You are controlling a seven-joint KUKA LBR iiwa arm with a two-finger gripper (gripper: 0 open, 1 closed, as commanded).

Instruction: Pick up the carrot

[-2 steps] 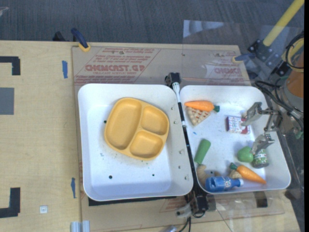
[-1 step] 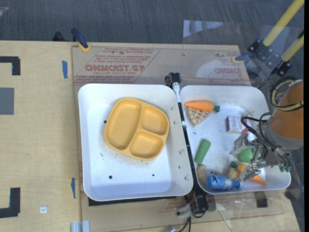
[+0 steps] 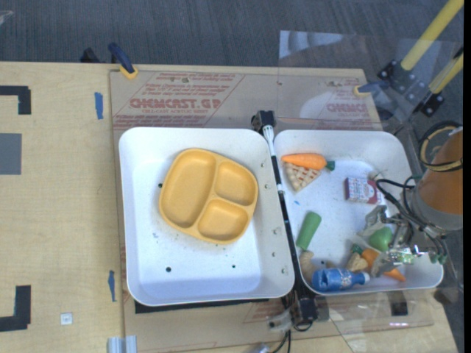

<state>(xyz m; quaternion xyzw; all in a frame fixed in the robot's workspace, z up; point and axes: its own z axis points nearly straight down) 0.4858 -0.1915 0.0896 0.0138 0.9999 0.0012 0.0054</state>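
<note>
- Left shallow white plastic bin point(image 3: 140, 219), centre of the frame: holds a yellow three-compartment plate point(image 3: 208, 195), set toward its upper middle.
- Right shallow white plastic bin point(image 3: 335, 212): holds the items listed below.
- Orange toy carrot with green stem end point(image 3: 305, 161): lying flat at the bin's upper left, touching a tan waffle-patterned wedge point(image 3: 302, 176) just below it.
- Small red and white packet point(image 3: 360, 190): upper right of the bin.
- Green cylinder point(image 3: 308, 229): tilted, middle left.
- Blue and white bottle point(image 3: 338, 278): lying along the lower edge.
- Metal two-finger gripper point(image 3: 394, 250): lower right of the bin, over a cluster of green and orange pieces, well apart from the carrot; finger state cannot be told.
</note>
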